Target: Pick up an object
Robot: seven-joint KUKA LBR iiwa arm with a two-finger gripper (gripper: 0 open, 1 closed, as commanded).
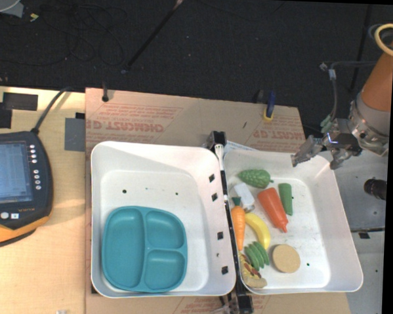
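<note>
1. I saw the arm (pixel 383 71) come in from the right edge of the view, its orange band uppermost; the grey wrist sat just below it.
2. The gripper (pixel 320 155) hung at the upper right, pointing left and down; its two fingers (pixel 304 154) stood spread apart, with nothing between them.
</note>
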